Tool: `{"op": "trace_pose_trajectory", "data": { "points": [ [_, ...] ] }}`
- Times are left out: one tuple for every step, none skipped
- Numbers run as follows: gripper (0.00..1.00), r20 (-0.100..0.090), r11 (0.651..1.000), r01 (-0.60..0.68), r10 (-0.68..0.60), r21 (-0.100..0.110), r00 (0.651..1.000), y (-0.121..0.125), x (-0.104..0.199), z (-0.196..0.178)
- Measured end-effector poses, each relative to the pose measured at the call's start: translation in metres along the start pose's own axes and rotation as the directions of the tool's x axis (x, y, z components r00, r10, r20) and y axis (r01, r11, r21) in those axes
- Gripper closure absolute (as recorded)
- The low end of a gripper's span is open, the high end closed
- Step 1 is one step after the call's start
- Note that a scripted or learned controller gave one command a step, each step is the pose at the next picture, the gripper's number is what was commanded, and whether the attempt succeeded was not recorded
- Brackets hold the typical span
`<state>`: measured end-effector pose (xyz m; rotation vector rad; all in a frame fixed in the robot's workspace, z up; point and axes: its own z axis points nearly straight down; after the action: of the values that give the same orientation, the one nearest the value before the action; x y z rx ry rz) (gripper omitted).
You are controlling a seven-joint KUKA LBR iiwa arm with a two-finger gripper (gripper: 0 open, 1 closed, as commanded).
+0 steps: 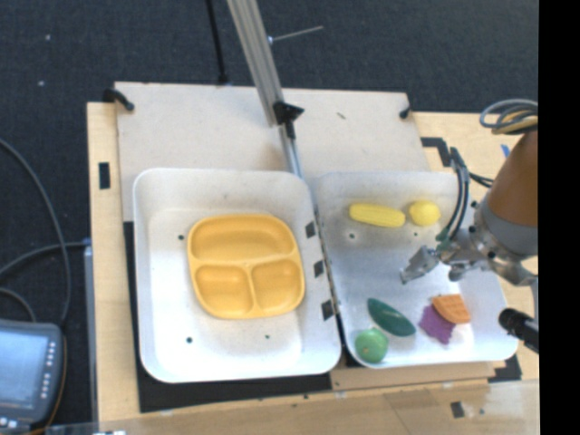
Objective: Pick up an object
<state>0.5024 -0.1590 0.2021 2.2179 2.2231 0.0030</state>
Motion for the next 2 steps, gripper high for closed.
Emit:
{"op": "trace_pose_trajectory", "data": {
  "points": [
    [0.00, 0.000, 1.000, -0.002, 0.002, 0.000, 1.000, 0.000, 0.000, 0.000],
    [0.00, 0.000, 1.000, -0.003, 0.003, 0.006, 1.000, -0.004, 0.009, 0.054]
  ]
}}
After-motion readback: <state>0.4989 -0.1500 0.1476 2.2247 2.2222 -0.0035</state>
